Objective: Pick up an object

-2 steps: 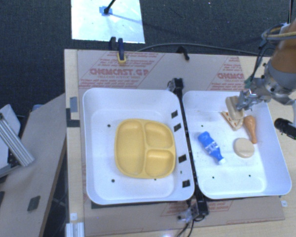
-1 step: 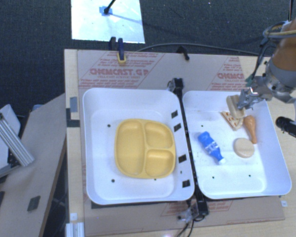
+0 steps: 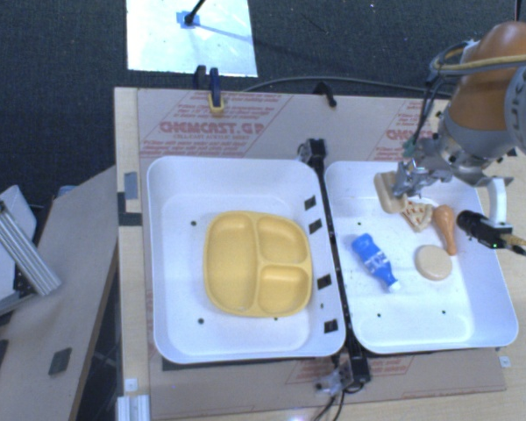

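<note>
Camera view puts our gripper (image 3: pixel 409 185) low over the right bin (image 3: pixel 486 323); finger state we cannot tell. Directly beneath it lie tan, pretzel-like pieces (image 3: pixel 403 202), with an orange carrot (image 3: pixel 444 226) just beside.

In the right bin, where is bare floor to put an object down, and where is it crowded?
The right bin has bare floor along its near edge, below the blue bottle and the round beige piece, and at its far left corner. Crowded: the far right, where the gripper hangs over the tan pieces beside the orange cone.
</note>
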`<state>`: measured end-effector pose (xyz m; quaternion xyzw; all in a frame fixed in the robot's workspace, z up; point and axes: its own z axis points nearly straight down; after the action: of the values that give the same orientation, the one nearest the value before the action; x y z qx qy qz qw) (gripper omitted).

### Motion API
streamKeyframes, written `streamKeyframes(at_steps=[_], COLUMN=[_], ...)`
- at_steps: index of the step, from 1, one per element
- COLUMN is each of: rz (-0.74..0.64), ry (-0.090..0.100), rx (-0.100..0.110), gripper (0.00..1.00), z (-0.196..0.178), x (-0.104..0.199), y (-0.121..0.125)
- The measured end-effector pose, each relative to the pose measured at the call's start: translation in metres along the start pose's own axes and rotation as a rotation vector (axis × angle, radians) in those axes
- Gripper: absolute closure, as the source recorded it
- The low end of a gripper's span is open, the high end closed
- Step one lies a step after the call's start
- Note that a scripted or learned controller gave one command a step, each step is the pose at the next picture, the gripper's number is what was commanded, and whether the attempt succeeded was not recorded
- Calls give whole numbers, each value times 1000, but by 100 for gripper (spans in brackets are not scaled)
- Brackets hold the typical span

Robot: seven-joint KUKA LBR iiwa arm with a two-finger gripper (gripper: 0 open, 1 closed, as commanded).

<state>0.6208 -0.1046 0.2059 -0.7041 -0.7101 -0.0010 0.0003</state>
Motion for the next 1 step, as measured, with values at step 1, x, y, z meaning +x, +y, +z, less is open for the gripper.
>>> streamKeyframes(at_steps=[1], rz=[-1], ry=[0], rx=[-1], gripper=[100], z=[2], x=[55], y=[9])
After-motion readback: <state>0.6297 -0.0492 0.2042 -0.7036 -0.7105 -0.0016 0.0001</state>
